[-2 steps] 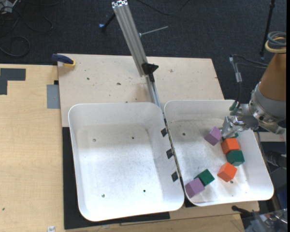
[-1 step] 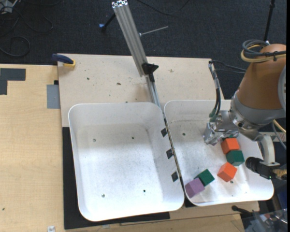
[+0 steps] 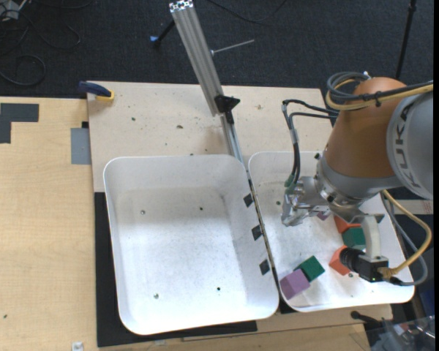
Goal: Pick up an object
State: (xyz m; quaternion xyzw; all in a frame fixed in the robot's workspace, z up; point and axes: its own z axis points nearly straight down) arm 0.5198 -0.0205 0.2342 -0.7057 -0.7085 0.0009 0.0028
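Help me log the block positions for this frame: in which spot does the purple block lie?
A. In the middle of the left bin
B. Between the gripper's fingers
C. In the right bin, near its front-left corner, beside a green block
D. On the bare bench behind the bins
C: the purple block rests on the floor of the right bin near its front-left corner, right next to the green block, apart from the gripper.

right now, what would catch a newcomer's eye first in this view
The big grey arm with its orange band looms over the right bin, its hand low inside it. Near that bin's front edge lie a purple block and a green block touching each other. A slanted metal bar crosses the bench behind the bins.
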